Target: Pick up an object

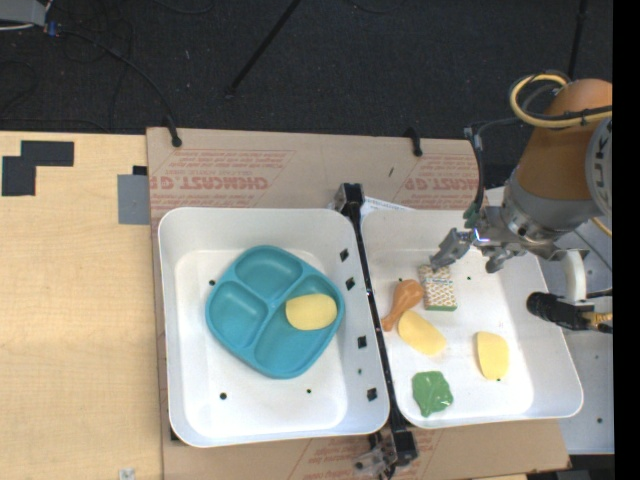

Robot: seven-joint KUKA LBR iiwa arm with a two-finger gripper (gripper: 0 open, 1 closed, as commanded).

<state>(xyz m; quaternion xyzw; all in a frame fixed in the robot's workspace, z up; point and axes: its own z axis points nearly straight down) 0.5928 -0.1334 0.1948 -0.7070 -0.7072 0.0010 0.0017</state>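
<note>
The claw hangs open and empty in the right bin, just at one o'clock from the sponge. The drumstick and potato crowd the sponge at seven o'clock; a descent might nudge them, spoiling the grasp.

Cardboard sheet under bins; wooden bench left; black floor w/ cables.
</note>
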